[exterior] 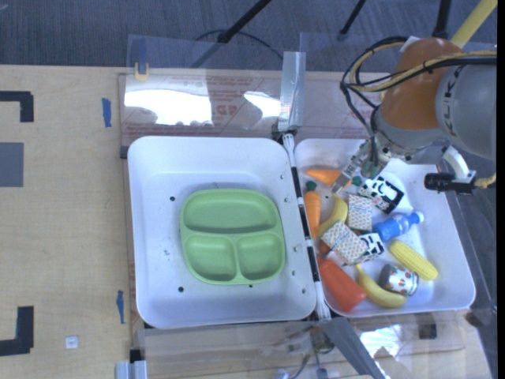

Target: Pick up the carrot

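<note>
The pale wooden bench top [63, 235] looks matt, with faint grain. Both shallow white plastic bins [150, 172] look smooth and slightly glossy, as does the green three-compartment plastic tray [233, 235].

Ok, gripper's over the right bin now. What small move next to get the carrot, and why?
Probably shift the gripper toward the left wall of the right bin and lower it. The carrot lies along that wall beside a banana, while the gripper sits further back over the cluttered toys, near another orange piece.
</note>
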